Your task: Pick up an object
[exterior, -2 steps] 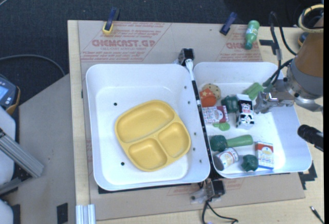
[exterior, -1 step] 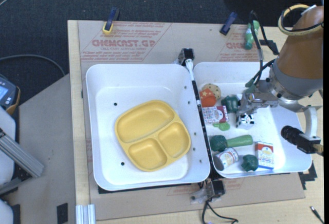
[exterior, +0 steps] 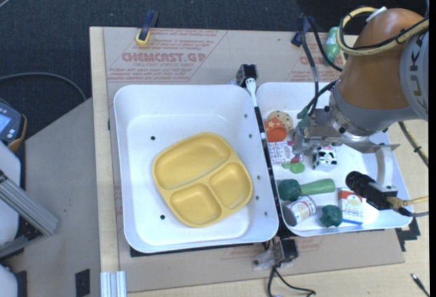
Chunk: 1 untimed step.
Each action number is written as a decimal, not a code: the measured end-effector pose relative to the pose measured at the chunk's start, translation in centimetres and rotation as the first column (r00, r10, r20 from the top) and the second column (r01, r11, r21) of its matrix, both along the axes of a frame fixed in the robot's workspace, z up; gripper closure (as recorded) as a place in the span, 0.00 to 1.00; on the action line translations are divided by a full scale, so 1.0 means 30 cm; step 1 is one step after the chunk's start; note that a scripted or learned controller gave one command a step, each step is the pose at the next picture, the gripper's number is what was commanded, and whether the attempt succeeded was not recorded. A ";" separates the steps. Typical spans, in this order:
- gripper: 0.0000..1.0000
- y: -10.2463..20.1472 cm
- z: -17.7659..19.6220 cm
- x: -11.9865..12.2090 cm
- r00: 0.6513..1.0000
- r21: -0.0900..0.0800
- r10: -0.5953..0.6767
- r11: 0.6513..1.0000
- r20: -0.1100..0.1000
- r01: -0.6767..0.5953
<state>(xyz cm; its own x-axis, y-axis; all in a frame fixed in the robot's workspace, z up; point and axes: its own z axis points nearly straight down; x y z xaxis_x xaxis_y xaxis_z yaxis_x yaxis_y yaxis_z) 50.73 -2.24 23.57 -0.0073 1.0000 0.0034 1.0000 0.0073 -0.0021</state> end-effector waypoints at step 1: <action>1.00 0.145 -0.030 -0.019 1.000 -0.001 -0.002 1.000 -0.002 0.002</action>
